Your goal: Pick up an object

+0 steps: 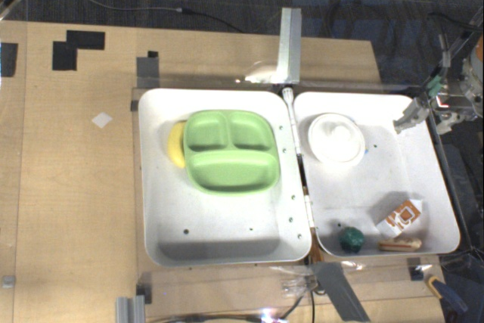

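In the right bin (pixel 435 163) lie a round white bowl (pixel 336 138) at the back left, a small orange-and-white box (pixel 400 215) at the front right, a dark green ball (pixel 352 239) at the front, and a thin brown stick (pixel 399 244) along the front wall. The left bin (pixel 159 223) holds a green divided plate (pixel 230 150) with a yellow object (pixel 175 145) partly hidden under its left edge. My gripper (pixel 411 117) hangs over the right bin's back right corner, well apart from the bowl and the box, with nothing seen in it.
A metal post (pixel 290 45) stands behind the seam between the bins. The wooden bench (pixel 68 178) stretches to the left. Cables and arm hardware (pixel 457 91) crowd the right edge beside the bin.
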